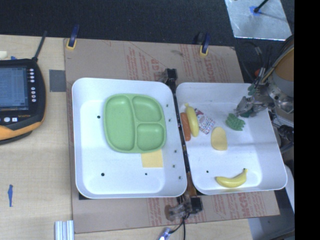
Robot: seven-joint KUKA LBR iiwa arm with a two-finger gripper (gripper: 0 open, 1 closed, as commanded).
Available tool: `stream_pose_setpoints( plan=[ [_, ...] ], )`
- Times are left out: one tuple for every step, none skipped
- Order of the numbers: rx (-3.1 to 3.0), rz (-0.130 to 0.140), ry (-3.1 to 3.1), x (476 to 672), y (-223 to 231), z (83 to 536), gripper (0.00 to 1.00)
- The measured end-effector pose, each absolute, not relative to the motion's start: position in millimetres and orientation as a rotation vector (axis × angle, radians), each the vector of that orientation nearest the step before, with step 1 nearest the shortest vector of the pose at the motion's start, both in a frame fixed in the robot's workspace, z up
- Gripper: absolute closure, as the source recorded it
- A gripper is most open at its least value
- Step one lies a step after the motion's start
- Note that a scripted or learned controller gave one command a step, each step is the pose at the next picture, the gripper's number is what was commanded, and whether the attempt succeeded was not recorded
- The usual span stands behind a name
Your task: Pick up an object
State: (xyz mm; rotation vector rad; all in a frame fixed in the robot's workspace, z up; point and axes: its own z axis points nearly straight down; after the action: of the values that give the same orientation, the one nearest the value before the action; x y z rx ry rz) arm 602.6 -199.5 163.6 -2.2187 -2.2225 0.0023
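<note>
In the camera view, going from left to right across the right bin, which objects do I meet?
Orange carrot → corn cob → pale yellow piece → green toy → gripper at the bin's far right. The banana is left out: it spans several of these.

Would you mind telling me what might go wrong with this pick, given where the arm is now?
1. The end effector hangs beside the green toy, near the right bin's far edge; a descent may miss the toy or only nudge it.
2. The carrot, corn and wrapper lie bunched by the bin's left wall, so a grasp there could catch two at once.
</note>
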Motion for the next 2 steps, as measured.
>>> stream_pose_setpoints(
  plan=[
    [-2.216, 0.001, -2.225, 580.9, -157, 224, 1.00],
    [-2.216, 0.001, -2.224, 653.6, -106, 252, 1.00]
  ],
)
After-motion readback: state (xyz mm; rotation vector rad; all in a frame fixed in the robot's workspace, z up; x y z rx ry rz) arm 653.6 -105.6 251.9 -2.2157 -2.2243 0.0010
